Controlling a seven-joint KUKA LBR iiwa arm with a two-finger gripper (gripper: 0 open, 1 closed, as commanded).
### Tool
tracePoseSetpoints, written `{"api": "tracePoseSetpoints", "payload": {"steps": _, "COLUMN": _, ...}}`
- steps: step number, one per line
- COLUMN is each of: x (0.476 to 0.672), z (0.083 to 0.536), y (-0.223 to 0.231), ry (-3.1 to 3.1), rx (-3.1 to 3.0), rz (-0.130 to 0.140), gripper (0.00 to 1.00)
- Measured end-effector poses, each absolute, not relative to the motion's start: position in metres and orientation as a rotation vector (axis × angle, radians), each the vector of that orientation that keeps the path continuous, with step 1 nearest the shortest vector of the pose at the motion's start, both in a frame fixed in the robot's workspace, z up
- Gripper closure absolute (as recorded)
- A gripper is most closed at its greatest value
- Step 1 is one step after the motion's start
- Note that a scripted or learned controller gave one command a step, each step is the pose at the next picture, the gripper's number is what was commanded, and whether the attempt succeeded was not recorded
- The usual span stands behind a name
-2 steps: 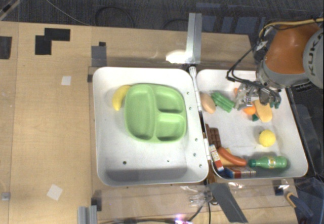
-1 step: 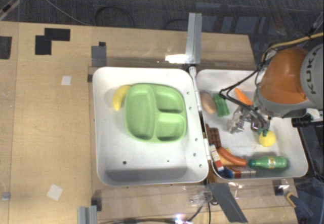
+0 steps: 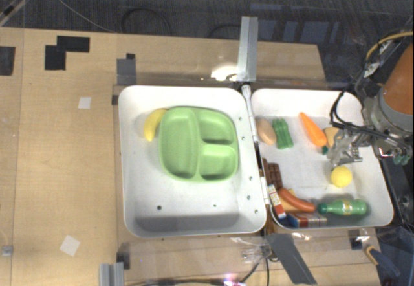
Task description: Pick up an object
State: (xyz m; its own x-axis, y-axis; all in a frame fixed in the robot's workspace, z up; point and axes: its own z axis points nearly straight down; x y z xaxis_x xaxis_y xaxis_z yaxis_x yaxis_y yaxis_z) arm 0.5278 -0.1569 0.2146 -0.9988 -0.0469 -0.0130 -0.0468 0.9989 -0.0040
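Pale wooden table [image 3: 65, 168] carries two white bins side by side; in the right bin [image 3: 372, 100] a small yellow lemon [image 3: 341, 177] lies just under the tool [image 3: 343, 155], whose grip I cannot tell from this angle. Lemon looks light, rigid, smooth and round, likely to roll, so best pinched across its middle. Open floor lies to its left; green bottle [image 3: 343, 208] sits close below, orange carrot [image 3: 312, 129] above-left, bin wall near on the right.
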Motion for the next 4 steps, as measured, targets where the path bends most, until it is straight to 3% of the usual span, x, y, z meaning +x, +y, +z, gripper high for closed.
{"api": "tracePoseSetpoints", "payload": {"steps": 1, "x": 0.527, "z": 0.212, "y": -0.156, "ry": 3.132, "rx": -0.076, "rz": -0.002, "gripper": 0.00}}
{"api": "tracePoseSetpoints", "payload": {"steps": 2, "x": 0.563, "z": 0.094, "y": -0.145, "ry": 3.127, "rx": 0.123, "rz": -0.001, "gripper": 0.00}}
{"api": "tracePoseSetpoints", "payload": {"steps": 3, "x": 0.614, "z": 0.089, "y": -0.119, "ry": 3.120, "rx": 0.221, "rz": 0.001, "gripper": 0.00}}
{"api": "tracePoseSetpoints", "payload": {"steps": 4, "x": 0.618, "z": 0.105, "y": -0.118, "ry": 3.105, "rx": 0.213, "rz": 0.000, "gripper": 1.00}}
